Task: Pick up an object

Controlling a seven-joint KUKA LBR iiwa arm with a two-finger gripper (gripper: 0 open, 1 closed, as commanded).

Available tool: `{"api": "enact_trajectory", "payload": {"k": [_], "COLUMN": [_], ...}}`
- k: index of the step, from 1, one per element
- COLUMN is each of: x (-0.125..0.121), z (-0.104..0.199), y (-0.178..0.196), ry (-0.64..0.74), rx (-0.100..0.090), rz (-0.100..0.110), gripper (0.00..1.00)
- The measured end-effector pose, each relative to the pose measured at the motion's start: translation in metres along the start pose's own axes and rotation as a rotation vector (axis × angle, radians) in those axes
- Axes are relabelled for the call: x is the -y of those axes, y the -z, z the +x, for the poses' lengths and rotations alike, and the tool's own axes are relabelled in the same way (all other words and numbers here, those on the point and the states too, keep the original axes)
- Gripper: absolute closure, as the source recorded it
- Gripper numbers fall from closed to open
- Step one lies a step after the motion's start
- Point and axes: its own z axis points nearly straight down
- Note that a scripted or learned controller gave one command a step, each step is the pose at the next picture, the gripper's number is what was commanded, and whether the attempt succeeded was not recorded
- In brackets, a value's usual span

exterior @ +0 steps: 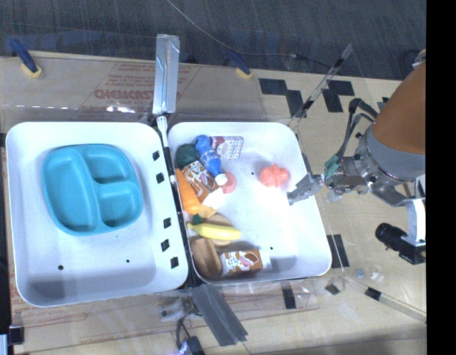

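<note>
Small orange-pink lump (273, 175), lying alone on right bin (310, 228) floor, upper middle

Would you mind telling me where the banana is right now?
The banana lies in the right bin, against its left wall toward the near end, between the carrot above it and the brown carton below it.

Pale wooden bench (375, 272) with black tape marks, two shallow white bins side by side, left bin (21, 198), right bin (301, 235), touching
</note>
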Motion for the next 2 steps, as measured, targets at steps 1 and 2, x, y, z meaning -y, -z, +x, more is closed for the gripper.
{"api": "enact_trajectory", "payload": {"k": [1,2], "x": [-0.031,-0.147], "z": [-0.012,0.015], "y": [-0.147,-0.155], "ry": [0.200,0.311], "rx": [-0.005,-0.001], "rz": [0.009,-0.003], "gripper": [0.00,0.00]}}
